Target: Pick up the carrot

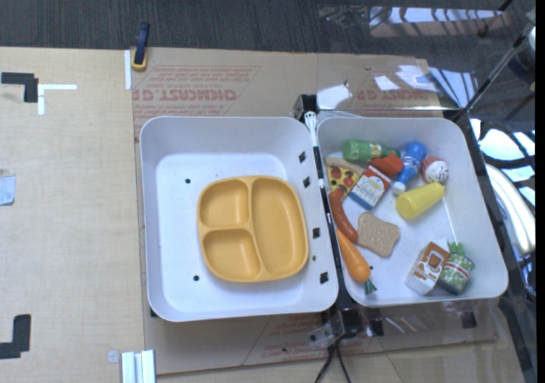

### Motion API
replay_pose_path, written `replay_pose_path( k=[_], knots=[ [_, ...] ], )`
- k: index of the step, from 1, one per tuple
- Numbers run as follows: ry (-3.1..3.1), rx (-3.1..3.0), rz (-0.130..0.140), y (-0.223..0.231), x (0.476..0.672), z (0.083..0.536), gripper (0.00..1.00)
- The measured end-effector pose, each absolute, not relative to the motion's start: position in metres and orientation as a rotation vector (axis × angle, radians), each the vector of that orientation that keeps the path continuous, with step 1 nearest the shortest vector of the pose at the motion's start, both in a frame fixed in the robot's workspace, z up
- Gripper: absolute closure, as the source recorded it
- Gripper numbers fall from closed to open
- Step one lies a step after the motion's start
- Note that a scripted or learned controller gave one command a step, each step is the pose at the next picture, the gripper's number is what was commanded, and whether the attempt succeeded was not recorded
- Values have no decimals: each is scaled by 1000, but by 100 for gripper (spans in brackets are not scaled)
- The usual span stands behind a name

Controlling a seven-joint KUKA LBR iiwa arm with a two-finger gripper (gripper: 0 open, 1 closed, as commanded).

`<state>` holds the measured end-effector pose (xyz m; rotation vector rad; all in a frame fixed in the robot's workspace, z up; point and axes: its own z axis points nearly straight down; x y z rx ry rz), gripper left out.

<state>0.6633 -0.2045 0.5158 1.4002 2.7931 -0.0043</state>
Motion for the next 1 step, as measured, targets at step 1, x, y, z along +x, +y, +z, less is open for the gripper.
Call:
replay_pose_path(
  k=[1],
  knots=[
    [2794,1400,-4,-204,663,516,0]
  ],
)
